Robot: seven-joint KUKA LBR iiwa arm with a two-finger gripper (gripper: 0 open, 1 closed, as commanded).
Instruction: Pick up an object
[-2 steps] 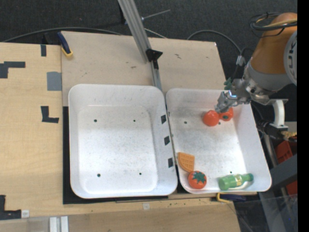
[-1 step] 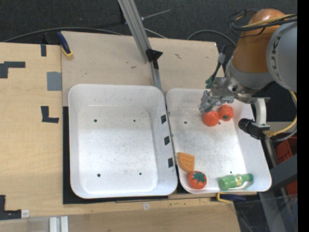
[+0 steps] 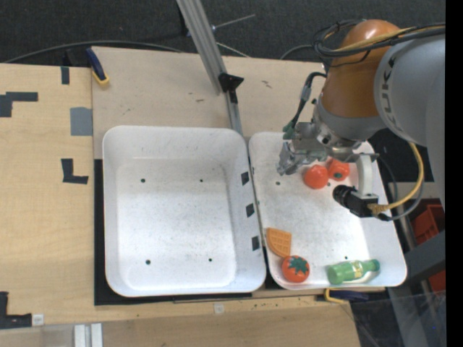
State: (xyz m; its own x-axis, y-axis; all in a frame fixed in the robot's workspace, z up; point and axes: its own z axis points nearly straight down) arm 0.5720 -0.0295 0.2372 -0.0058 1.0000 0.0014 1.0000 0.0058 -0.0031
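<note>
Bins (image 3: 173, 139): white, speckled, smooth plastic; bench (image 3: 43, 215): pale matt wood; green bottle (image 3: 352, 270): glossy plastic; arm band (image 3: 354, 71): glossy orange.

A light wooden bench (image 3: 166, 100) fills most of the frame, its surface pale and scuffed with a few small dark marks. Two shallow white bins rest on it side by side: the left bin (image 3: 116, 194) sits at centre frame, and the right bin (image 3: 394, 255) touches it along its right edge, toward the lower right. A black mat (image 3: 98, 230) shows beneath the bins along the left and bottom edges. Several grey and black tape patches (image 3: 81, 120) lie on the bench at the left of the frame. A blue and yellow clamp (image 3: 98, 67) grips the bench in the upper left. A slanted aluminium rail (image 3: 202, 31) rises from the bench near top centre.
</note>
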